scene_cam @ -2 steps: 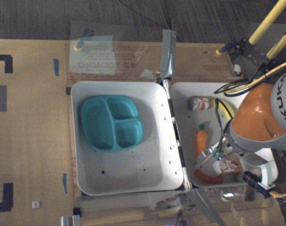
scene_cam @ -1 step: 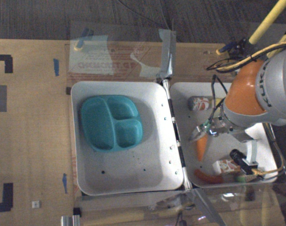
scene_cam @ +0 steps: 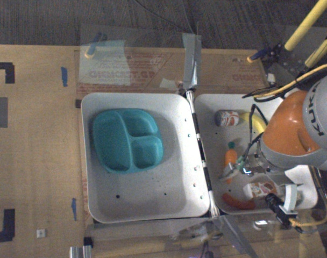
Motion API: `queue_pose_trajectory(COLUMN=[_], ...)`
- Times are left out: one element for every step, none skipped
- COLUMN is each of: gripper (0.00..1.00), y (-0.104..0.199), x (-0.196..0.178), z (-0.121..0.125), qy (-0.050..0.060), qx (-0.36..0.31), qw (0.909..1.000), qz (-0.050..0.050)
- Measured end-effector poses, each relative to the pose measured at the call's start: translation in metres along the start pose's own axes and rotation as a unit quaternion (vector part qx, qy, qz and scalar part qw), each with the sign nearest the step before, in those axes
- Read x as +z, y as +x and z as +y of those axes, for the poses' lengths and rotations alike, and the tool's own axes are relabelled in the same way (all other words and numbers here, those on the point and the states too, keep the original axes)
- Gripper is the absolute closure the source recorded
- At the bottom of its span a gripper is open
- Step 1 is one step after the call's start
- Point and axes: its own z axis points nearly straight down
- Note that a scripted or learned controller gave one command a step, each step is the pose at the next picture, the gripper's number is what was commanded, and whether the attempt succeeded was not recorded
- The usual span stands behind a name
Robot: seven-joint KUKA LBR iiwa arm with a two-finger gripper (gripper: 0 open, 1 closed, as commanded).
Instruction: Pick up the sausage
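Reddish-brown and glossy, the sausage [scene_cam: 239, 201] is a short, slightly curved link lying flat on the floor of the right bin [scene_cam: 211, 123], at about 7 o'clock in that bin near its front wall. Just at its 2 o'clock lies a white packet [scene_cam: 262, 188] with red print, partly covered by the arm [scene_cam: 292, 130]. The claw [scene_cam: 240, 168] hangs low over the bin's middle, above the sausage and beside a carrot [scene_cam: 230, 159]; whether it is spread or closed I cannot tell, since the wrist hides it. A can [scene_cam: 228, 118] lies at 11 o'clock, with a yellow thing [scene_cam: 256, 123] half hidden behind the arm. The left bin [scene_cam: 169, 198] holds a teal tray [scene_cam: 127, 140].
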Motion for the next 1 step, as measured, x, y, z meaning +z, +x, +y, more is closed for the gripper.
queue_pose_trajectory(gripper=[0.0], y=[-0.0511], x=[-0.0448], z=[-0.0125], qy=[0.003], qx=[0.053], qw=[0.9986], qz=[-0.001])
